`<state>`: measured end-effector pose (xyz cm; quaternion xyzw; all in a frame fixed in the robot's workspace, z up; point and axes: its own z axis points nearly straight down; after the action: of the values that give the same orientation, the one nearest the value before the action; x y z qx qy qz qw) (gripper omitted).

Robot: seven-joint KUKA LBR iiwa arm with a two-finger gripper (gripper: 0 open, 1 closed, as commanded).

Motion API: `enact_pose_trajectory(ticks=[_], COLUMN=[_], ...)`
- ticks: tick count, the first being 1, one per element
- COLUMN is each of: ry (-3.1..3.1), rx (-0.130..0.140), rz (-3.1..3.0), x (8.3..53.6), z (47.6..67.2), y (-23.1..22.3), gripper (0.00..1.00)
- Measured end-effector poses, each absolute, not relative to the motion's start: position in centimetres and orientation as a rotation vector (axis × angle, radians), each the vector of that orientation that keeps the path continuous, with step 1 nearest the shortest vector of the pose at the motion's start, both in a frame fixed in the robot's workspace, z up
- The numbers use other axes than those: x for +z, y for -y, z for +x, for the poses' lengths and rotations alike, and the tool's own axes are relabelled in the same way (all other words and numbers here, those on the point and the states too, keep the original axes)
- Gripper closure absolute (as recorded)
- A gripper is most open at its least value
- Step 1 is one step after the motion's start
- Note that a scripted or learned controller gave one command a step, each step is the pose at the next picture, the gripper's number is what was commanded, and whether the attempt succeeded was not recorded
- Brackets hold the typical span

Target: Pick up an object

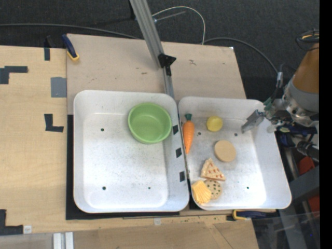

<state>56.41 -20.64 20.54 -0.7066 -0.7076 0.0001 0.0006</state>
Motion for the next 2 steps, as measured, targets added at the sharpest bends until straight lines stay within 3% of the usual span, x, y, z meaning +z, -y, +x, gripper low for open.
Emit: enact_pose_trajectory(ticks=[1, 2], ry=[2.222, 2.222], rx=[0.0, 0.006], rz=[-2.219, -2.215], x=[20.5, 15.6], z=[56.4, 57.3], y=[20.6, 20.6], gripper=[0.0, 0.0])
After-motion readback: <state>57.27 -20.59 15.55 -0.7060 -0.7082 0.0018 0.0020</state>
